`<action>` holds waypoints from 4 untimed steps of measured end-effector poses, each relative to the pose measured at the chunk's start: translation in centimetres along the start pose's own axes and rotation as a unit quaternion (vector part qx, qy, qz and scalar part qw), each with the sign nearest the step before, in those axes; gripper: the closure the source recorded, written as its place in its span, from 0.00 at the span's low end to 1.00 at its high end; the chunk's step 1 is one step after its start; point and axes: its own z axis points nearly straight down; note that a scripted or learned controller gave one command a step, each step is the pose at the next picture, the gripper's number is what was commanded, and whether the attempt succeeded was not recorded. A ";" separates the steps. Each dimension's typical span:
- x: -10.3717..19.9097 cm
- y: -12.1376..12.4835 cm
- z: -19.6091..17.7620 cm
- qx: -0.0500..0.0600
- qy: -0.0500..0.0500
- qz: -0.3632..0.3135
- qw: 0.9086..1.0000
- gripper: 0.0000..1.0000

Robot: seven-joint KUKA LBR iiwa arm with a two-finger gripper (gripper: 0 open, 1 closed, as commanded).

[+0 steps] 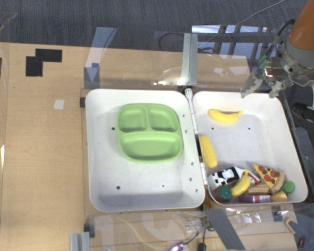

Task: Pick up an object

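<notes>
My gripper [260,89] hangs above the far edge of the right bin [256,135], its two fingers spread apart with nothing between them. A yellow banana [224,116] lies in that bin's far left part, below and to the left of the gripper. A yellow corn cob [208,150] rests along the bin's left wall. At the near end sits a pile: a black-and-white toy [224,176], a second banana [241,183], a pizza slice [267,175] and small items.
The left bin [102,182] holds a green divided plate [148,132]. A metal post [189,61] stands behind the gap between the bins. The arm's orange band [309,22] is at the upper right. Open floor lies in the right bin's middle.
</notes>
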 end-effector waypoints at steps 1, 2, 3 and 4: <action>5.2 -0.5 14.5 0.001 0.000 -0.082 0.997 0.00; 4.7 -0.9 17.3 -0.003 -0.001 -0.097 0.995 0.00; 4.8 -0.9 16.2 -0.003 0.002 -0.097 0.995 1.00; 11.1 0.1 7.5 -0.001 0.001 -0.057 0.998 1.00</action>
